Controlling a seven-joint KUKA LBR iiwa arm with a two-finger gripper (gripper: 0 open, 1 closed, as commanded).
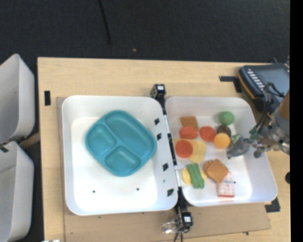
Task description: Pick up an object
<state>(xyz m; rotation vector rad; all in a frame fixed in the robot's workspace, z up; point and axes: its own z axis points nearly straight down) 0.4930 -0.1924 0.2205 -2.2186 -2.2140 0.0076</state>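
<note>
The right bin [260, 183] holds a cluster of toy foods. There is a green ball [226, 118], an orange ball [221, 140], red rounds [207, 133] [184, 147], a brown square [189, 121], a green strip [195, 175], a toast-like piece [215, 169] and a pink-white box [225, 187]. My gripper [247, 150] hangs low over the right side of this bin, just right of the orange ball. Its fingers [236, 148] stand apart, open, with bare bin floor between them.
The left bin [70, 185] holds a teal divided plate [120, 141]. A black divider with clips [166, 150] runs between the bins. A dark device [260, 80] lies on the bench at the back right. White chairs [7, 100] stand at the left.
</note>
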